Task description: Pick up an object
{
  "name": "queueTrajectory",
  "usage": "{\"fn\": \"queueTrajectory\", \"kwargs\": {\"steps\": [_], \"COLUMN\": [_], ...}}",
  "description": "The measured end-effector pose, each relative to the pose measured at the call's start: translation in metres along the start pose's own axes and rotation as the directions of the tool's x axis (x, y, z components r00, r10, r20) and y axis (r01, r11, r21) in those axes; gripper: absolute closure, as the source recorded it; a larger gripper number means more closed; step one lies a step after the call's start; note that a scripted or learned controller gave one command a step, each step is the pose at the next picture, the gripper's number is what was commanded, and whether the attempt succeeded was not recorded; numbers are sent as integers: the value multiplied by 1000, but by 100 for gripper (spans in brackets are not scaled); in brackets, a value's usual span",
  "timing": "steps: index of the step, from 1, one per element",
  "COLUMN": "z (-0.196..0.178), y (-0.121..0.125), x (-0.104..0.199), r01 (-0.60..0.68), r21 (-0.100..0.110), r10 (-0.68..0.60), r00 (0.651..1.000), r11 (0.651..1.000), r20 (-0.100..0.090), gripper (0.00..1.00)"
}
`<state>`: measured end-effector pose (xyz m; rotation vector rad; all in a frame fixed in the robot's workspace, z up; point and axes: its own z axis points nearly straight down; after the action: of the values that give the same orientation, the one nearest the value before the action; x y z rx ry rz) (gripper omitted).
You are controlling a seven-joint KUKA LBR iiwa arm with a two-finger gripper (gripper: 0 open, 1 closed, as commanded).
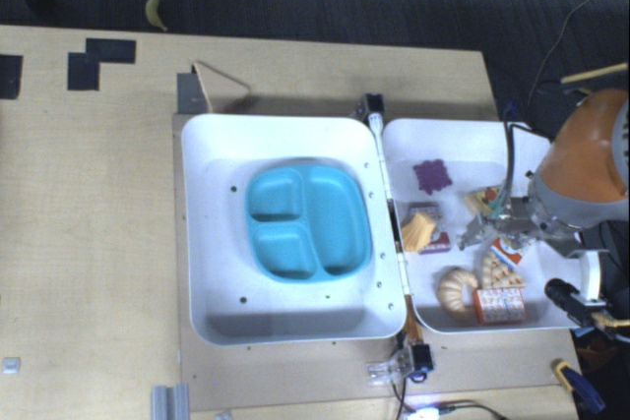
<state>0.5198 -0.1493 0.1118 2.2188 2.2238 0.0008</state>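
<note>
Sitting side by side on the pale wooden surface (89, 241) are two shallow white bins, the left bin (212, 310) holding a blue divided tray (307, 219) that lies flat near its middle, three compartments showing: two smaller ones toward 9 o'clock and one long one toward 3 o'clock. The right bin (463, 145) carries the loose objects. A small purple piece (432, 175) lies toward 12 o'clock of that bin, well apart from the rest. A yellow wedge (416, 231) lies near the bin's 9 o'clock wall, with a small dark brown item (440, 240) just beside it at 3 o'clock. At 6 o'clock of the bin a tan, ridged, rounded object (456, 288) touches a red and white packet (500, 303) lying at its 3 o'clock. An orange and white striped item (503, 256) sits just at 12 o'clock of the packet. The arm (591, 167) reaches in from 3 o'clock, its orange band above the bin's 3 o'clock side, and the gripper (495, 223) hangs low over the middle of the right bin, close over a small yellowish piece (480, 201) and the striped item. Whether the fingers are apart or together cannot be told from this slant, nor whether anything lies between them. Black tape patches (98, 60) mark the surface toward 10 o'clock.
</note>
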Motion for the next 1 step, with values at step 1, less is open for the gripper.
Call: {"fn": "queueTrajectory", "kwargs": {"steps": [1], "z": [-11], "y": [2], "x": [1], "r01": [2], "r21": [-5], "r10": [-2], "r00": [1000], "r11": [1000], "r20": [0], "gripper": [100]}}
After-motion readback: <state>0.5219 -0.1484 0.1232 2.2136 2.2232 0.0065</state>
